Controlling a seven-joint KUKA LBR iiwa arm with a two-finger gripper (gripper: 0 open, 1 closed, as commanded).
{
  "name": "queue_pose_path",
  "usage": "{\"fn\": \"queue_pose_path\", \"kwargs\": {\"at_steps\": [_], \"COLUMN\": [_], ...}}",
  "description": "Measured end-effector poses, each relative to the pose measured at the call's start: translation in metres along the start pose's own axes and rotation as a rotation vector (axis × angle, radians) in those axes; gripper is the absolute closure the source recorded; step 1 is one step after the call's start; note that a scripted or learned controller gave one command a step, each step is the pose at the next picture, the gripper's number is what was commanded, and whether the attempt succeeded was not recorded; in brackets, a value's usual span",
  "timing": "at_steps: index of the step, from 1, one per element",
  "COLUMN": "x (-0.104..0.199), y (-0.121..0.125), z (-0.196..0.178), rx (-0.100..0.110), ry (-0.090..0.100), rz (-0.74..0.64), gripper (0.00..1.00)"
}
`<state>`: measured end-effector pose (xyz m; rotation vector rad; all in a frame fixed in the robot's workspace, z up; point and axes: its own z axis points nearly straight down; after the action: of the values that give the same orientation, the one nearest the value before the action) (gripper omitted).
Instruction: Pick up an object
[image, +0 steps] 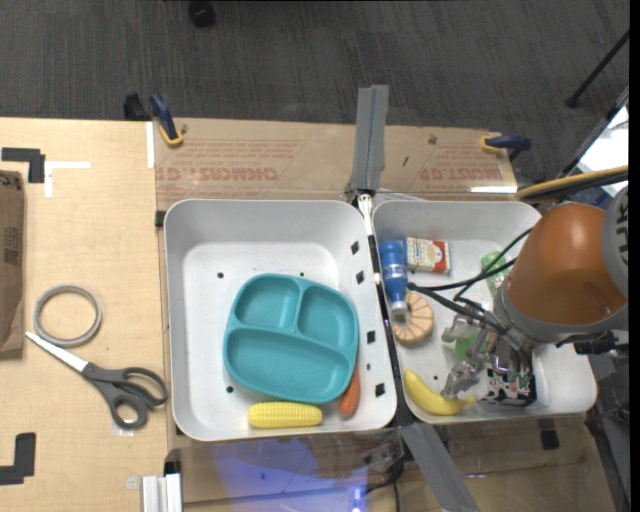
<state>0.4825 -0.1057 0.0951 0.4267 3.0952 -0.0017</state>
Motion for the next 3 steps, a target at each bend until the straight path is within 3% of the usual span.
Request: {"fn": "queue_pose_path", "kwargs": {"at_steps": [1, 2, 3], "x": [-0.051, -0.032, -0.018], "y": [-0.072, -0.092, -0.049], "z": [-0.089, -0.015, -0.011], "rx": [0.002, -0.001, 0.005], "ry": [0.016, -0.001, -0.015], "rz": [0.138, 0.126, 0.125], "gripper": [0.00, 0.00, 0.00]}}
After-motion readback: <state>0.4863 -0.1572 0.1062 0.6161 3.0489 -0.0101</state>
